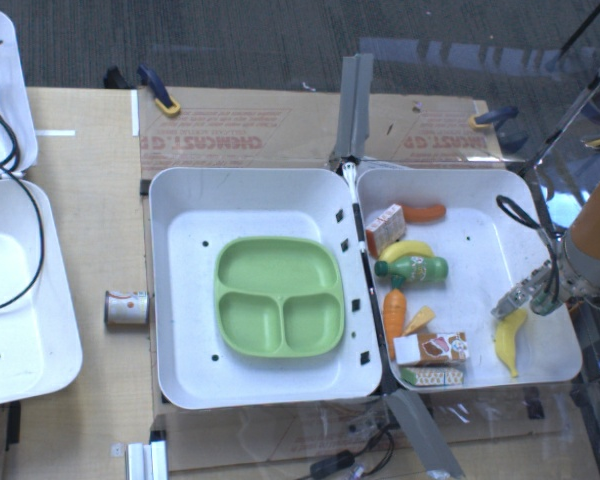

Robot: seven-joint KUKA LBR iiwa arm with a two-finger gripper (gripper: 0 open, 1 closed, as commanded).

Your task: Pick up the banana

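Note:
A yellow banana (509, 340) lies near the right wall of the right bin (477, 226), its length running roughly front to back. My gripper (514, 303) comes in from the right edge and sits just above the banana's far end, close to it or touching it. The banana still rests on the bin floor.
Left part of the right bin holds a small carton (384, 229), a red sausage (424, 212), a green bottle (416, 271) over a yellow curved piece (407, 252), a carrot (394, 311) and a snack box (432, 349). The left bin (180, 218) holds a green divided plate (279, 296).

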